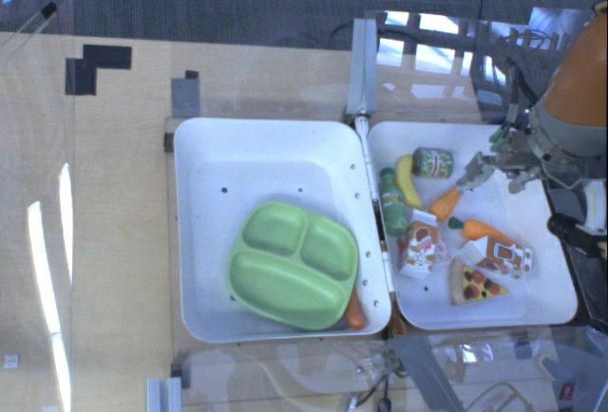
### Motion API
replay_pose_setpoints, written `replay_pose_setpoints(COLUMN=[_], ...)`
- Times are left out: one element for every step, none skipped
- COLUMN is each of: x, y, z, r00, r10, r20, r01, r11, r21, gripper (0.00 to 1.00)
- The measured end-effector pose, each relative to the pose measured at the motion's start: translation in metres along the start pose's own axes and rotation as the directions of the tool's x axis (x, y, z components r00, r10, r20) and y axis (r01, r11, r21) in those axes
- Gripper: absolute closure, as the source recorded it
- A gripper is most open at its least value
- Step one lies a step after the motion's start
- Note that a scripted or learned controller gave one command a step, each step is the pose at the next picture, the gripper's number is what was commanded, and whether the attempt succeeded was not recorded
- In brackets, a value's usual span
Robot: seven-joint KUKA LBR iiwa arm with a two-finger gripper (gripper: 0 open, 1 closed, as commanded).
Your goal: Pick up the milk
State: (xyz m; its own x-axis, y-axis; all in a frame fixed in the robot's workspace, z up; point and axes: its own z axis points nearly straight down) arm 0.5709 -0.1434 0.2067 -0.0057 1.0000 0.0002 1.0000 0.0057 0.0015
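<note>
The task is at an early stage: the milk (419,246), a small white carton with red-brown print, lies in the right bin (560,306) near that bin's left wall and toward its front, untouched and with nothing lifted. The claw (486,166) hangs over the rear part of the same bin, reaching in from the right on the grey arm (579,87) with its orange band. Its fingers stand spread apart with nothing between them, so the claw is open and carries no load. It sits near the orange carrot (445,203) and the green-labelled can (433,162), and is apart from the milk, which lies further forward and to the left. Around the milk are a green bottle (391,201) just beside it along the bin wall, a banana (407,180) behind it, a pizza slice (475,284) to its right, a second carrot (480,230), and a second printed carton (503,255). The left bin (256,154) holds a green divided plate (293,265). Remaining work, by judgement: move the claw forward and left over the milk, descend, close on the carton, and lift. The crowding by the bottle and the pizza slice leaves little room for the fingers, so a misplaced descent could catch a neighbouring item instead.
</note>
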Motion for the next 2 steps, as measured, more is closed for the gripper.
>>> replay_pose_setpoints(x=[-0.020, 0.006], y=[0.008, 0.014], z=[-0.069, -0.040], r00=[0.986, 0.949], r10=[0.167, 0.316], r20=[0.002, 0.001], r01=[-0.167, -0.316], r11=[0.986, 0.949], r21=[-0.003, 0.002], gripper=[0.00, 0.00])
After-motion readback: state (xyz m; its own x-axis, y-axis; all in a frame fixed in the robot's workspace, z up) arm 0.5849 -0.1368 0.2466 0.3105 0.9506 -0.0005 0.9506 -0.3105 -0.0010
